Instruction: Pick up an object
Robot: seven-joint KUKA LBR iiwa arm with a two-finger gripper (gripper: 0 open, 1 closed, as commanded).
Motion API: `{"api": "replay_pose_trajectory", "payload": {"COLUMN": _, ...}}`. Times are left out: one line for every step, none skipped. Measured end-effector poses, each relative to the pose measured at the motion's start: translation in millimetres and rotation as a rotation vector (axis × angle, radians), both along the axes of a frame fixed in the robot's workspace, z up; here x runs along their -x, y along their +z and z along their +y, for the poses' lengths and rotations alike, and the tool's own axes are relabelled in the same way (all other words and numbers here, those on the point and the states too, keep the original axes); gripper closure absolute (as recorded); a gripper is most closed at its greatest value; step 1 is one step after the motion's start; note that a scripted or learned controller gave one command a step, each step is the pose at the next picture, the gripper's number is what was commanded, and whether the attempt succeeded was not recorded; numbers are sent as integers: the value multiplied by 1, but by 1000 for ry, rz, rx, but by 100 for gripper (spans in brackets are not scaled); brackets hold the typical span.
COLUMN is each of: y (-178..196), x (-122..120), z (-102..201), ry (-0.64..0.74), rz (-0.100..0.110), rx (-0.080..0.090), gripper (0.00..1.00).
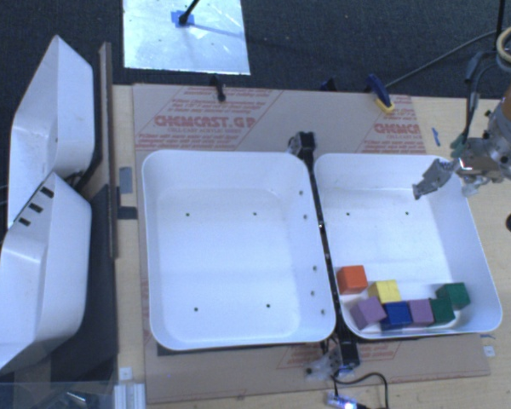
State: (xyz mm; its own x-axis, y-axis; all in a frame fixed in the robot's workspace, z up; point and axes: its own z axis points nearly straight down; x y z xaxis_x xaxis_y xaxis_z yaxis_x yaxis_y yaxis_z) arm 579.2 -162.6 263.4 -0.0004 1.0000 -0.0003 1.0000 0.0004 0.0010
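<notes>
White plastic, two spare bins [47, 203] stacked off the bench's left edge. Left bin [230, 164] on the bench: bare floor, only small dots showing, wide room across it. Right bin [473, 228]: blocks crowded along its near edge toward the near right corner, with the orange block [352, 278] leftmost, then purple block [367, 311], yellow block [385, 291], blue block [398, 313], a second purple block [421, 311], green block [451, 296]. Most touch neighbours; the far half of this bin lies open. The arm [509, 135] enters over the bench's right edge, wrist high. The gripper [432, 180] hangs over the right bin's far right corner, well apart from the blocks; cannot tell whether it is spread or closed. Cardboard sheet [204, 118] under both bins.
</notes>
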Motion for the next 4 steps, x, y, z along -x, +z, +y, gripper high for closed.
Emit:
{"api": "replay_pose_trajectory", "payload": {"y": 23, "x": 1, "z": 55, "ry": 5, "rz": -2, "rx": -1, "gripper": 0}}
{"api": "replay_pose_trajectory", "payload": {"y": 40, "x": 13, "z": 89, "ry": 3, "rz": -1, "rx": -1, "gripper": 0}}
{"api": "replay_pose_trajectory", "payload": {"y": 25, "x": 13, "z": 132, "ry": 4, "rz": 1, "rx": -1, "gripper": 0}}
{"api": "replay_pose_trajectory", "payload": {"y": 9, "x": -50, "z": 178, "ry": 3, "rz": 2, "rx": -1, "gripper": 0}}
